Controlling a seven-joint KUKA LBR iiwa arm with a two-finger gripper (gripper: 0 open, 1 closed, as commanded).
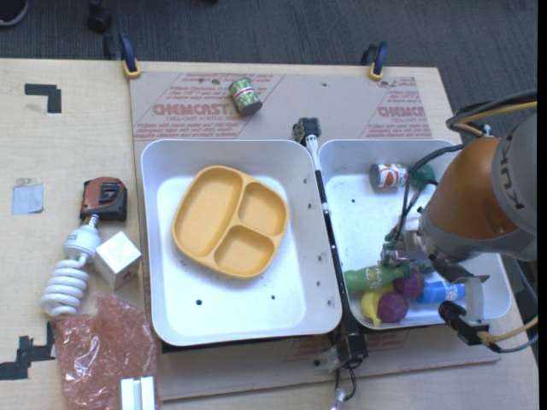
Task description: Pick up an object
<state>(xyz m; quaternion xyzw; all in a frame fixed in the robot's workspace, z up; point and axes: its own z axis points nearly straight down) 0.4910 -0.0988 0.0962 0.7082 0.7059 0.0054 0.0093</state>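
We see gripper [402, 261] low in right bin [359, 196], over cluster: green bottle [373, 277], purple object [395, 307], blue object [442, 293]. Finger state: cannot tell, wrist hides it. We judge nothing lifted yet; grasp and lift remain.

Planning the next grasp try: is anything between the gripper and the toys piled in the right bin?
Nothing visible does. The gripper hangs directly over the pile, by the green bottle, purple toy and blue piece in the right bin.
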